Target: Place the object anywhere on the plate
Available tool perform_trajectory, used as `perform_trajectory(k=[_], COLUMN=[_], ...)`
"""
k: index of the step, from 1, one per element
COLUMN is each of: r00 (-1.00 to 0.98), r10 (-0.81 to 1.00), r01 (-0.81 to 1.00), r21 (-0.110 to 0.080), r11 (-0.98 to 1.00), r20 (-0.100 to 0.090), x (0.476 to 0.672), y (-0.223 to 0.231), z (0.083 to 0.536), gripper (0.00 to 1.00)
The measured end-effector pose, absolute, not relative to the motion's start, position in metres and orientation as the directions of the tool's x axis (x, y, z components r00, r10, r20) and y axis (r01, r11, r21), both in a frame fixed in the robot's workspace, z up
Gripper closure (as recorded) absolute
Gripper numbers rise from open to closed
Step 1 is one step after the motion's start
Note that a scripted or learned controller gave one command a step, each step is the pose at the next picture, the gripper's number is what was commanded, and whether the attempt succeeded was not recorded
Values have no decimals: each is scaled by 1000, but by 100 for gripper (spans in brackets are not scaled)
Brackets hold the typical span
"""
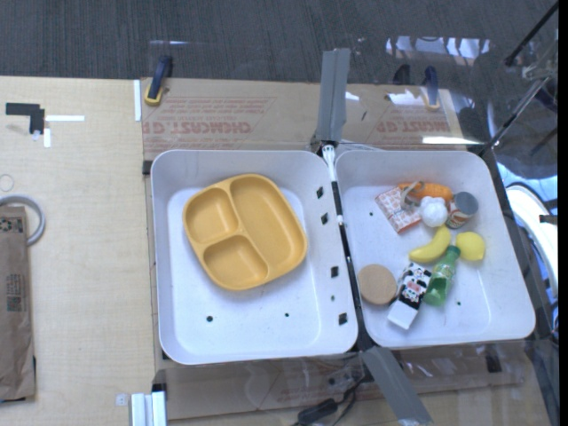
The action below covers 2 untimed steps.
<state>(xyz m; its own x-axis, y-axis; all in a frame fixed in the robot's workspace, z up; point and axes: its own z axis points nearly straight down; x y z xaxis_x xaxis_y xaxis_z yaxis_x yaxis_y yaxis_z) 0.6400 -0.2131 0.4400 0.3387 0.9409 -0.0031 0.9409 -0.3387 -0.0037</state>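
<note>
Milk carton (409,295) slanted, top upper-right

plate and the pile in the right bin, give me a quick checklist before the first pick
1. Yellow plate lies flat in the left bin, all three compartments bare: ok.
2. Objects sit in the right bin: ok.
3. Objects apart enough for a clean grasp: not ok. The yellow banana, green bottle and cow-print carton crowd together, and the white ball sits against the orange item.
4. An easier target: ok. The tan disc has open floor on its left.
5. Nothing on the divider between the bins: ok.
6. Gripper ready: cannot tell.
</note>
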Motion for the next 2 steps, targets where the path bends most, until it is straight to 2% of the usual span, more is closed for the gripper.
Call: perform_trajectory(k=[2], r00=[339], r10=[941], r01=[941], r21=[-4], r11=[-339], r20=[-3], x=[640], y=[-213], z=[440], gripper=[0])
